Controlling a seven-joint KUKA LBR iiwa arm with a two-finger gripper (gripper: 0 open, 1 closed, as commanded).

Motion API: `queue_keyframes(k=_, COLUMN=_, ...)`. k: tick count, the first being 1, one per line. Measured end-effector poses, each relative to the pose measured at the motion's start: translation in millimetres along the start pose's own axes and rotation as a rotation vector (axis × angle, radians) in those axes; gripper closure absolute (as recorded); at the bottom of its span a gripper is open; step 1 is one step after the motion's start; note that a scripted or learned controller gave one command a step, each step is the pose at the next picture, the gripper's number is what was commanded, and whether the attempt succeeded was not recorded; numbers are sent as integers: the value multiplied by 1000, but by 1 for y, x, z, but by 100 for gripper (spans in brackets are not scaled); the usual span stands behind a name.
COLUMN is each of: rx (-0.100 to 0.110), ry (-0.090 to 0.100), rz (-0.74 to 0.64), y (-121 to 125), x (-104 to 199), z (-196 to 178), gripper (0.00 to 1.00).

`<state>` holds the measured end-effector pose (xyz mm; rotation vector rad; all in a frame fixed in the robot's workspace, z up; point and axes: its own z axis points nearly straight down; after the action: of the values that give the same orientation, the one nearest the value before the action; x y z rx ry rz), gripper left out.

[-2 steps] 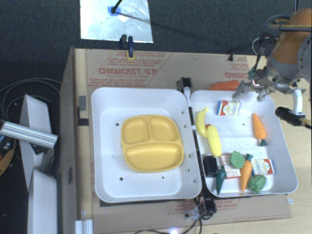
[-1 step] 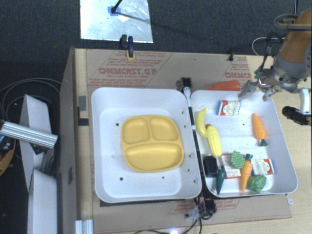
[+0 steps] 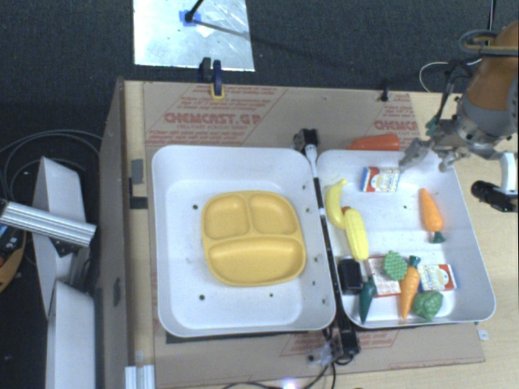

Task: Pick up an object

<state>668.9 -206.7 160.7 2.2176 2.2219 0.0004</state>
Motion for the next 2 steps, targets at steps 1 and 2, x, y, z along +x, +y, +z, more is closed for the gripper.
queue_keyframes(k=1, rx=-2, ry=0, rz=0, y=-33, x=0, z=-33, gripper=0)
queue_keyframes(k=2, rx=1, ry=2, rz=-3, y=0, x=50, z=24, gripper=0)
